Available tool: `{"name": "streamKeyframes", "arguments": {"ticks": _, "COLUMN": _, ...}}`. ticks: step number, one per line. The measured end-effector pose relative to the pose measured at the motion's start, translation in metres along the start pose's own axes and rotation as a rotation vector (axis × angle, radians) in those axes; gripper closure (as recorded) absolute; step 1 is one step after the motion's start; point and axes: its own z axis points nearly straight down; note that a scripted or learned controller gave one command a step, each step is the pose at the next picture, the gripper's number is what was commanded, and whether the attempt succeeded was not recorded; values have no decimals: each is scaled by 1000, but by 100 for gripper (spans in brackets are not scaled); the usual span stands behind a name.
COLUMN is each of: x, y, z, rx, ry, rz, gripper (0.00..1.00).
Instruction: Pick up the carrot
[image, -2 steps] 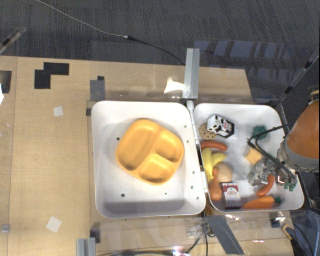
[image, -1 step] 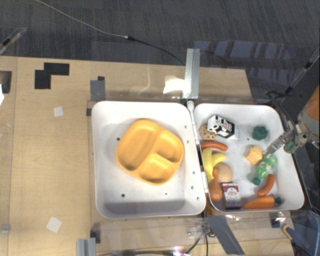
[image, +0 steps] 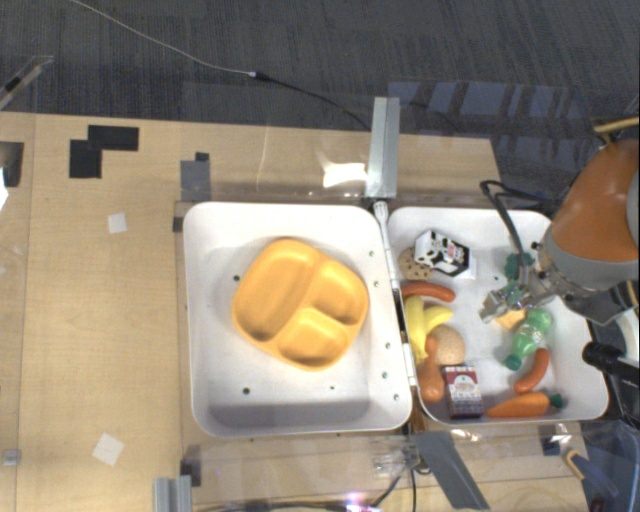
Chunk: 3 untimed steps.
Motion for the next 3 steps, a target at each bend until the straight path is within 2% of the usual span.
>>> {"name": "streamKeyframes", "arguments": {"ticks": 1, "x": 60, "y": 13, "z": -64, "rx": -5, "ry": -2, "rz": 134, "gripper": 100}}
{"name": "streamKeyframes", "arguments": {"ticks": 2, "x": 59, "y": 14, "z": -75, "rx": -8, "ry": -5, "rz": 128, "gripper": 100}}
{"name": "streamKeyframes", "arguments": {"ticks": 3, "x": 40, "y": -28, "z": -47, "rx": -1, "ry": -3, "rz": -238, "gripper": 100}}
